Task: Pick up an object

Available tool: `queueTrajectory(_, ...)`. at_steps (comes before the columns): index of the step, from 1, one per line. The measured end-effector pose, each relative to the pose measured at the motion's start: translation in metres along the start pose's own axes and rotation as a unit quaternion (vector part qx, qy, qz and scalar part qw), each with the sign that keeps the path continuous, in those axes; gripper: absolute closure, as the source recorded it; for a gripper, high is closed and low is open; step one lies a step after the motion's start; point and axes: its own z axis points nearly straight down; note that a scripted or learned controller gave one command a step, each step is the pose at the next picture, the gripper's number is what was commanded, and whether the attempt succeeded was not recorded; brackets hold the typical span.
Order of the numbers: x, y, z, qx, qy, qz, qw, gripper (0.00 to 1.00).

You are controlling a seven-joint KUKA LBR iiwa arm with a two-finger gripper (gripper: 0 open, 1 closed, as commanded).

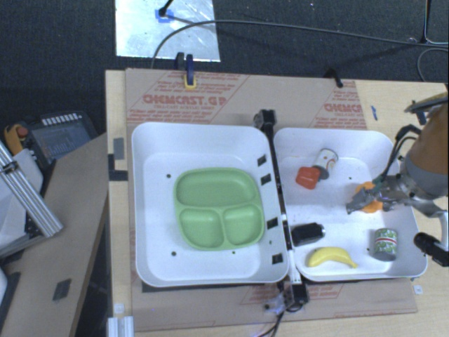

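On the desk (116,209), the left bin (151,188) holds a green divided plate (217,208), which lies well to the left of the jaws (359,203). In the right bin (365,142), a black block (306,233) sits by the divider, down and to the left of the jaws, and a red piece (307,177) with a white cylinder (325,160) touching its upper right lies up and to the left of them. A banana (331,258) rests near the bin's front wall, below and slightly left of the jaws. The jaws themselves hang low over the middle of the right bin, pointing left, with an orange object (370,188) touching or just beside them; whether it sits between them cannot be told, nor whether they are released or clenched. A small can (384,243) stands below and to the right of the jaws, near the arm (424,163).
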Motion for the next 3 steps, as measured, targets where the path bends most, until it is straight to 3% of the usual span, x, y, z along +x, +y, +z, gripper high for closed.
queueTrajectory(1, 0.0, 0.0, 0.05, -0.001, 0.0, 0.0, 1.0, 0.0)
queueTrajectory(2, 0.0, 0.002, 0.037, -0.004, -0.002, 0.0, 1.0, 1.0)
queueTrajectory(3, 0.002, 0.0, -0.007, -0.004, -0.002, -0.001, 1.0, 1.0)
